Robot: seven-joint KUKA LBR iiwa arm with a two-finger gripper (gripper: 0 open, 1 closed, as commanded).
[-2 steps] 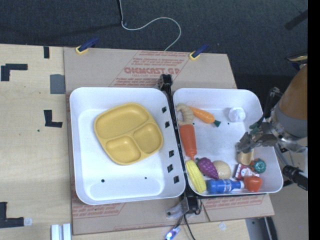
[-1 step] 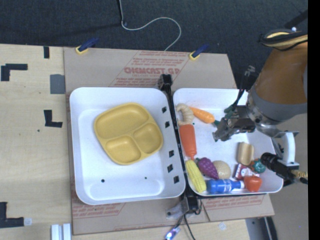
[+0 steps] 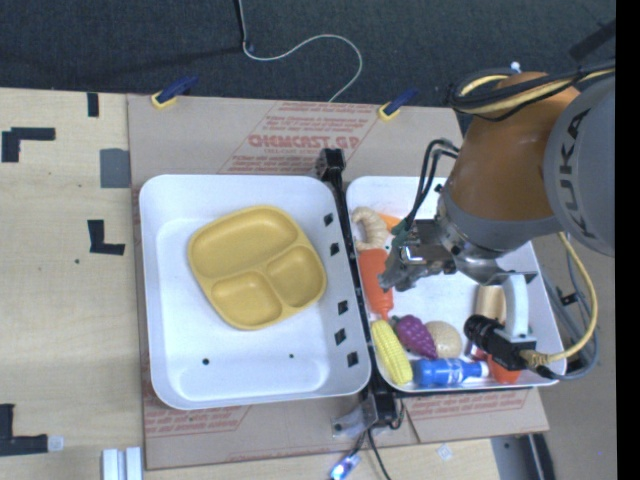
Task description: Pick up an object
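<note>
- Currently the two-finger gripper (image 3: 400, 266) hangs low inside the right-hand shallow white bin (image 3: 548, 298), near that bin's left wall, with the grey arm and its orange band (image 3: 505, 158) reaching in over the bin's right half.
- Judgement: the gripper is placed there because the loose objects sit in this bin; the task names no particular object, so any of them qualifies.
- Nearest candidate: the long orange carrot-shaped toy (image 3: 374, 278) lies along the left wall of the right-hand bin, touching or just beside the gripper tips.
- Fingers: these appear slightly spread and nothing is visibly pinched between them; no object can be called held.
- Relative to the carrot-shaped toy: a pale cream rounded toy (image 3: 368, 228) lies just beyond its far end; a yellow corn-cob toy (image 3: 391, 351) lies just past its near end.
- Just beside the corn-cob toy sit a purple grape-like toy (image 3: 415, 335) and a blue cylindrical bottle (image 3: 448, 373), both along the near wall of the right-hand bin.
- The left-hand white bin (image 3: 170, 268) holds a yellow three-compartment plastic plate (image 3: 258, 266), well apart from the gripper.
- Both bins rest on a brown cardboard sheet (image 3: 290, 138) on the worktop.
- Judgement: the approach stage is in hand; closing on the carrot-shaped toy requires the fingers to straddle its width.
</note>
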